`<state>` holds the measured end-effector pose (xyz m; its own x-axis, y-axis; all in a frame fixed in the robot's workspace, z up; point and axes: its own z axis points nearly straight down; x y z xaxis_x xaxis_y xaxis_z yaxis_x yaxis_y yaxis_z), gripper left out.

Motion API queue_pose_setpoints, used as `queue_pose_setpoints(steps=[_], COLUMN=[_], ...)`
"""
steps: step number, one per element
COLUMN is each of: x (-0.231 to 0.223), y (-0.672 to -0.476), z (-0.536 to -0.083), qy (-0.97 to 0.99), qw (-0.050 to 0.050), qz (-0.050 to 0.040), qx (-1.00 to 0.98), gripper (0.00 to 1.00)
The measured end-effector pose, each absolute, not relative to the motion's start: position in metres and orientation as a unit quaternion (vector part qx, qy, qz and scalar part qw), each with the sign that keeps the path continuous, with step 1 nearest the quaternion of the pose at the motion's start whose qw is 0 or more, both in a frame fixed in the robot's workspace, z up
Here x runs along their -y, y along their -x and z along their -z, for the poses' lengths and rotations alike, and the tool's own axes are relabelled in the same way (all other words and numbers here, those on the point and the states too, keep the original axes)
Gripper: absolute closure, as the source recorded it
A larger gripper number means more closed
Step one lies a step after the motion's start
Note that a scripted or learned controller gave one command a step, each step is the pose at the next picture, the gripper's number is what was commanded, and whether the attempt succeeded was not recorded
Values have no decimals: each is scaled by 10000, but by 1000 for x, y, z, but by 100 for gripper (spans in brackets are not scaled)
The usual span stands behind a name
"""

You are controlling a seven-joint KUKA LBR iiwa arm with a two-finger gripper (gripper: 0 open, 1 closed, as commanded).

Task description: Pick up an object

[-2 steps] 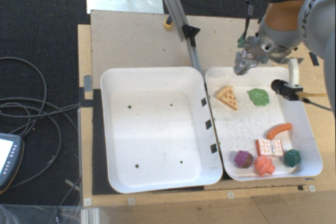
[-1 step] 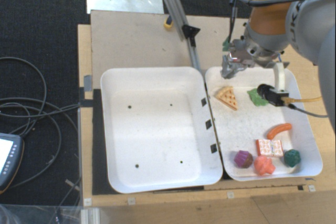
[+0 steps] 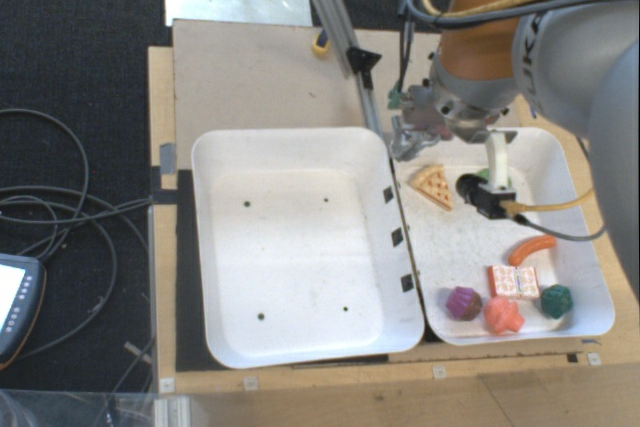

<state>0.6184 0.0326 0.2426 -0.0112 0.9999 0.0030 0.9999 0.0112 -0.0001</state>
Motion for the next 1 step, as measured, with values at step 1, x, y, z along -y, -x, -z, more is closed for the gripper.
queue_pose_setpoints(steps=[1], x=[-71], y=[-597], z=[-235], qy=[7038], qw=[14], qz=[0], qx=[7104], gripper=[100])
